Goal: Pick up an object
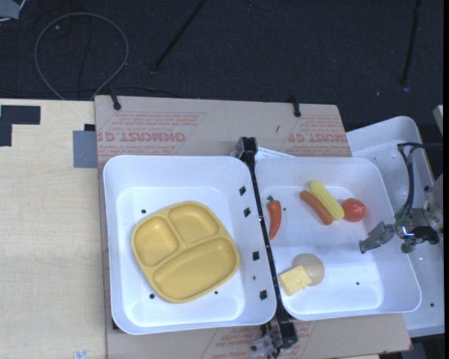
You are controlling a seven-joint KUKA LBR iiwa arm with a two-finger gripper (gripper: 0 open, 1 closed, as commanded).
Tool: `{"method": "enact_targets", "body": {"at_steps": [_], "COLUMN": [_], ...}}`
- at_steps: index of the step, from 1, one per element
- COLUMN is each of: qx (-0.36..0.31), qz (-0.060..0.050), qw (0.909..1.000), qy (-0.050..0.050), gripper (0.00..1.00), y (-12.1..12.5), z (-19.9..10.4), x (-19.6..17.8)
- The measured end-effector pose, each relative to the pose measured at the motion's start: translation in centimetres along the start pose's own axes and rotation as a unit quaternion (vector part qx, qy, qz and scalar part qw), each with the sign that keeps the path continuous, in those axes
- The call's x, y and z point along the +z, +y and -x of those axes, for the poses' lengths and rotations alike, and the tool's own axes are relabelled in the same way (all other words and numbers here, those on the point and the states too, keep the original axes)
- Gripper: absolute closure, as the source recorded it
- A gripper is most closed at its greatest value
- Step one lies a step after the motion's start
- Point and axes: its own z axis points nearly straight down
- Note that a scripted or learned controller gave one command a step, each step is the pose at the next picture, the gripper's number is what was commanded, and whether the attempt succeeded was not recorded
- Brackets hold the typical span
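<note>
The right bin (337, 299) holds several toy foods. A red pepper (274, 217) lies near its left wall. A sausage (315, 207) and a yellow corn cob (326, 199) lie side by side at the back, with a red tomato (352, 209) touching their right end. A yellow cheese wedge (294, 279) leans on a beige round piece (311, 266) at the front. My gripper (393, 236) hovers low at the bin's right wall, just right of and below the tomato, with nothing seen in it.
The left bin (123, 200) bears a yellow divided plate (184, 250). A black divider (256, 223) with clips runs between the bins. Cardboard (209, 129) lies under both. Cables and white hardware (411, 163) stand right of the right bin.
</note>
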Motion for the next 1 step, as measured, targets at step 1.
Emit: {"method": "enact_targets", "body": {"at_steps": [1], "qx": [-0.001], "qz": [0.005], "qw": [1.0], "qy": [-0.001], "gripper": [0.0], "y": [0.25], "z": [-0.02], "x": [-0.57]}}
